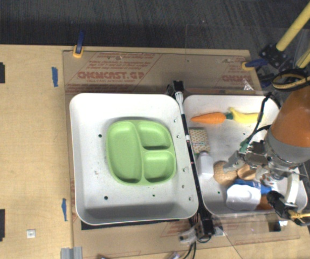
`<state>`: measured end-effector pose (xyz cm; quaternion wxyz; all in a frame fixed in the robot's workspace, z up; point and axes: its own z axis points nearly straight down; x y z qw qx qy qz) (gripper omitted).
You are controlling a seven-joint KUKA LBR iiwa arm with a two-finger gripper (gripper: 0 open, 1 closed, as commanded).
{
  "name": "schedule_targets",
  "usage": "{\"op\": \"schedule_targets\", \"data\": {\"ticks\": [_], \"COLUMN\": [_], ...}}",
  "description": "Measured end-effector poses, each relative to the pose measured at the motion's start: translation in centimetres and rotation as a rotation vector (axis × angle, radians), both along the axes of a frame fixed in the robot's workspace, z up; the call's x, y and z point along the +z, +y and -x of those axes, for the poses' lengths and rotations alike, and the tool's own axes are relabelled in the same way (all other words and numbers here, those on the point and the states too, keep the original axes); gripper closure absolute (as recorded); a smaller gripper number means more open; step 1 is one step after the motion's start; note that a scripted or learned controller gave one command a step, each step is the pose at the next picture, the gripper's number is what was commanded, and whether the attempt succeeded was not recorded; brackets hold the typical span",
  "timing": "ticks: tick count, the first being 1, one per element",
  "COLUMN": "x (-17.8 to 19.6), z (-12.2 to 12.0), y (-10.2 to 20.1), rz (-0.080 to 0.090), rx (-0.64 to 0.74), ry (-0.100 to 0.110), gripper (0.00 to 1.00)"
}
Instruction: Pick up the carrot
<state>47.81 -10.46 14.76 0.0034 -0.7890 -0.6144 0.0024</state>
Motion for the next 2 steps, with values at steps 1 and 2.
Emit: {"op": "schedule_targets", "data": {"ticks": [1, 2], "x": [-5.8, -4.7], "z": [-0.6, -0.6], "y": [0.8, 0.5], "rz": [0.0, 0.005], "rx": [-0.123, -0.127], "ry": [-0.015, -0.018], "gripper": [0.0, 1.0]}}
